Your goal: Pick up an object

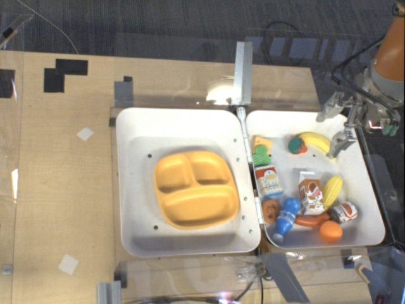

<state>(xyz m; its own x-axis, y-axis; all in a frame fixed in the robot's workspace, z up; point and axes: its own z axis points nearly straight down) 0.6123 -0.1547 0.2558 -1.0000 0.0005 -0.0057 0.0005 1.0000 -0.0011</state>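
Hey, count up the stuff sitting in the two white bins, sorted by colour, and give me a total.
Yellow: 4 (tray, banana, corn, small wedge)
Red or mostly red: 4 (carton, packet, sausage, can)
Orange: 1 (fruit)
Blue: 1 (bottle)
Green: 1 (round item)
Brown: 1 (small round piece)
Total: 12
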